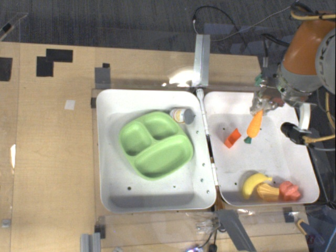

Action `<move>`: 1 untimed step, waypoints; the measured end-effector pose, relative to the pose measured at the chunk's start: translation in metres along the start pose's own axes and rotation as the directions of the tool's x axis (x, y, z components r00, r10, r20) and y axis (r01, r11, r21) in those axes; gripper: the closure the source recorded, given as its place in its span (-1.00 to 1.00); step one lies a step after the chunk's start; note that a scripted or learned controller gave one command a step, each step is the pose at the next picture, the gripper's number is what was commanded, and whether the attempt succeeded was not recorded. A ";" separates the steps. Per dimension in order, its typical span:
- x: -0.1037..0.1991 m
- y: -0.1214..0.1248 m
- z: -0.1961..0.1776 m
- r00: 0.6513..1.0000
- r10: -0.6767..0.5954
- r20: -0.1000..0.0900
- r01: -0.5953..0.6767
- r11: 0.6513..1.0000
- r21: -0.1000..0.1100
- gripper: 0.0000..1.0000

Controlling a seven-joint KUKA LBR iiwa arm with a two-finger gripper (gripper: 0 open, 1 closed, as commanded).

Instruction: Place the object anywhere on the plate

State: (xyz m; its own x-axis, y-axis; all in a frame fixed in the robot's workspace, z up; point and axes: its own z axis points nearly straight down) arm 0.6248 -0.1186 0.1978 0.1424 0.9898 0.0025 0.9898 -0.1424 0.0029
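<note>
Carrot (254, 125), a toy one in orange with a green tip, hangs from the tool (261, 107) over the upper part of the right bin (273, 156), its top end pinched between the closed-in fingers and its green end pointing down. The grey arm (310, 56) with its orange band comes in from the upper right. Just to the carrot's left an orange block (232, 138) lies on the bin floor. At the bin's lower edge sit a yellow banana (254, 183), a tan piece (266, 192) and a pink-red piece (289, 190), bunched together. In the left bin (113, 188) a green divided plate (155, 144) rests near the middle, and a small jar-like thing (181, 115) lies just beyond the plate's upper right rim. Both bins stand side by side on the wooden tabletop (47, 156).
</note>
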 end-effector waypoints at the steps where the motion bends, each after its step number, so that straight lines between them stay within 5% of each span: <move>1: 0.000 0.000 0.000 1.000 0.000 0.000 0.000 1.000 0.000 -1.00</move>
State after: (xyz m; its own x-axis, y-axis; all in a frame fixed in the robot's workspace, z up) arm 0.6248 -0.1186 0.1979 0.1424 0.9898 0.0025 0.9898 -0.1424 0.0029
